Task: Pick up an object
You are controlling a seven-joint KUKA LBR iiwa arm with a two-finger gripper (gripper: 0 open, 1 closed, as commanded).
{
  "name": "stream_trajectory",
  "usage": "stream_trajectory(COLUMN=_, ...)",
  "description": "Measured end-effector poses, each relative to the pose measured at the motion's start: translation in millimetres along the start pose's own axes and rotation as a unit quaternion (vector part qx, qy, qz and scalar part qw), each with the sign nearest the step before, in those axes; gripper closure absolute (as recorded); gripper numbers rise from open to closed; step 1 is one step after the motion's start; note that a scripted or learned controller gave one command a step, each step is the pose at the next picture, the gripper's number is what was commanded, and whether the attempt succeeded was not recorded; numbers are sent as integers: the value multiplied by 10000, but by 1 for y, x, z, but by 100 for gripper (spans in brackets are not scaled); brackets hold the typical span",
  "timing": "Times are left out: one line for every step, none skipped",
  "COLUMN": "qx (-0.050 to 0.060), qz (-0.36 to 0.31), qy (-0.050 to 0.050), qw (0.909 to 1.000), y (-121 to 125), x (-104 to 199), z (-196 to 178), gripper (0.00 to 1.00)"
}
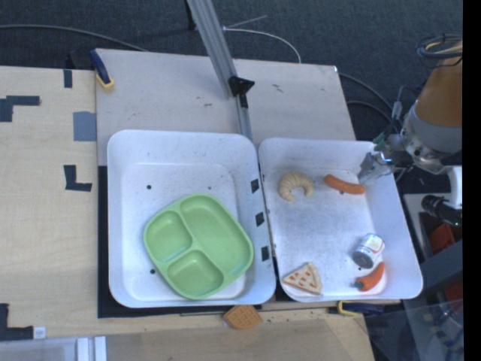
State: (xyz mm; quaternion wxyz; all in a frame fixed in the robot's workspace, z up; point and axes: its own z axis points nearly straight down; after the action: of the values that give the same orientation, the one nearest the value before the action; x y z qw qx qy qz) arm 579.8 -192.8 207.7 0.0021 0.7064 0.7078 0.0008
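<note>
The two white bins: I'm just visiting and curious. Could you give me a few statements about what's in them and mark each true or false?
1. The green divided plate lies in the left bin. True.
2. The croissant sits on the green plate. False: it lies in the right bin.
3. The pizza slice is near the right bin's front edge. True.
4. The gripper hangs over the left bin. False: it is at the right bin's right rim, near the sausage.
5. The small can lies beside the carrot. True.

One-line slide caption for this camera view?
Gripper poised at the right bin's edge near a sausage; croissant, can, pizza slice inside; green tray in the left bin.
</note>
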Motion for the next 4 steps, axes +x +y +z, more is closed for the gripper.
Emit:
stream_trajectory(qx=-4, qz=-6, qy=2, qw=10000, y=7, x=10, z=-54, gripper=100)
stream_trajectory(qx=31, qz=-18, qy=14, qw=10000, y=6, x=60, z=-47, gripper=100)
stream_trajectory(qx=34, qz=-22, qy=19, qw=10000, y=-11, x=116, z=-50, gripper=100)
stream_trajectory(qx=33, qz=-23, qy=19, qw=10000, y=-19, x=166, z=-53, gripper=100)
